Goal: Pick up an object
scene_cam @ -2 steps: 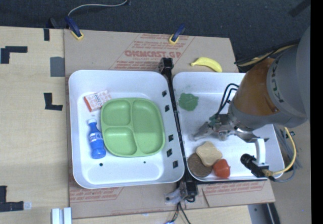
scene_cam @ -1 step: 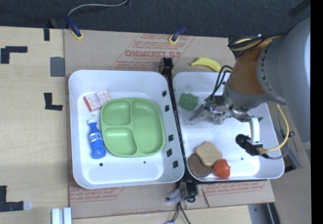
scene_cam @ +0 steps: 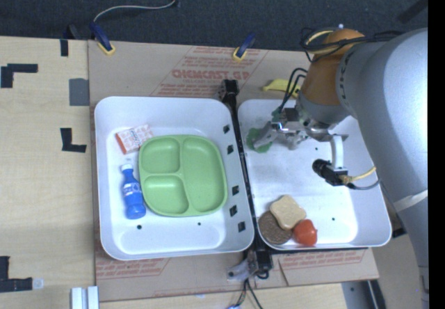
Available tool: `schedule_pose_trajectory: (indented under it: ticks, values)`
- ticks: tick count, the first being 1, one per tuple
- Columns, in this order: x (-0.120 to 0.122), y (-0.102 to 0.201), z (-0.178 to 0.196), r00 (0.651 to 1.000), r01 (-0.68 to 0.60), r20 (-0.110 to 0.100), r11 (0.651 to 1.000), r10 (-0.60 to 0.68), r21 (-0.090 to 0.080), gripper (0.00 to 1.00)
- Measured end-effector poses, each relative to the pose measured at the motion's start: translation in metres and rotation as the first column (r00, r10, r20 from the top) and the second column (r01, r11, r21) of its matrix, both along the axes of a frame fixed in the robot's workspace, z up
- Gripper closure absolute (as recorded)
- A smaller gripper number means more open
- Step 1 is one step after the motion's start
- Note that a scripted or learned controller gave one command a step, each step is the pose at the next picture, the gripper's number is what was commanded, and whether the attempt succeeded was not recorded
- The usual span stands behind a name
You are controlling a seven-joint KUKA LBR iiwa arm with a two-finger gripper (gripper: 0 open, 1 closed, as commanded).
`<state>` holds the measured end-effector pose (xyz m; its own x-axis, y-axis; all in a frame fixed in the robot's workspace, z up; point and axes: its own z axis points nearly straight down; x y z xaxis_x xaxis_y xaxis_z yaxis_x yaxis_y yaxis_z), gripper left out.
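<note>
Gripper (scene_cam: 268, 135) low in right bin (scene_cam: 361, 231), upper-left part, at a green object (scene_cam: 261, 140) by the dividing wall; whether clamped on it, cannot tell. Toast slice (scene_cam: 287, 211), brown disc (scene_cam: 272, 228), red piece (scene_cam: 305, 232) lower centre.

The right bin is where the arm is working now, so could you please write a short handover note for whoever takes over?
Gripper: low at the upper left of the right bin, at a small green object; a grasp cannot be confirmed.
Right bin, near edge: tan bread-like piece, brown disc, red piece.
Left bin: green divided plate, blue bottle, small packet.
Done: nothing visibly lifted.
Left: secure and lift one object.
</note>
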<state>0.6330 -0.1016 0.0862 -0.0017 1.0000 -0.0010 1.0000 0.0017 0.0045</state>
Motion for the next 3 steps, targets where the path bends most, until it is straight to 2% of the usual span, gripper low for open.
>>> schedule_pose_trajectory:
  ticks: [1, 3]
  values:
    - [0.0359, 0.0076, -0.0010, 1.000, 0.000, -0.002, 1.000, 0.000, 0.000, 0.00]
    - [0.0357, 0.0064, -0.0009, 1.000, 0.000, -0.003, 1.000, 0.000, -0.002, 0.00]
